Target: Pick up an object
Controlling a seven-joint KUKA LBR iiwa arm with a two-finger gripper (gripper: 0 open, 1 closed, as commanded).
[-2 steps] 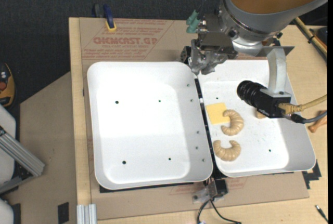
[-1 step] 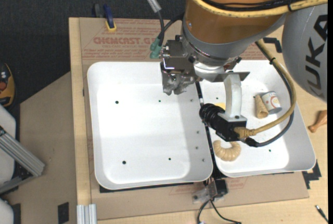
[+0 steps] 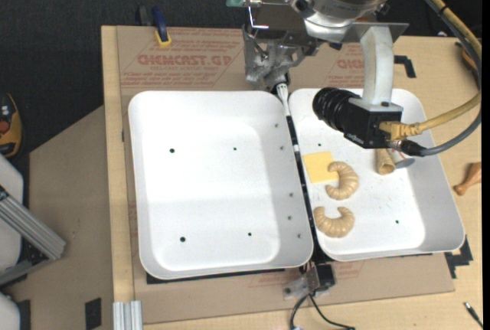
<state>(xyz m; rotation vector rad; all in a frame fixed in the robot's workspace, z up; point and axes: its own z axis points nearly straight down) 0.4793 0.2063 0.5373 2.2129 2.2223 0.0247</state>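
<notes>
My claw [image 3: 269,64] sits at 12 o'clock over the divider between the bins; can't tell its state. Targets in the right bin [image 3: 436,225]: cheese slice [image 3: 318,167], two croissants [image 3: 344,180] [image 3: 337,220], all toward 5 o'clock from the claw. Lower croissant's long axis runs 9-to-3.

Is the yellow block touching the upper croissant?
Touching: the camera view shows the yellow block meeting the upper croissant at its right edge, no gap.
</notes>
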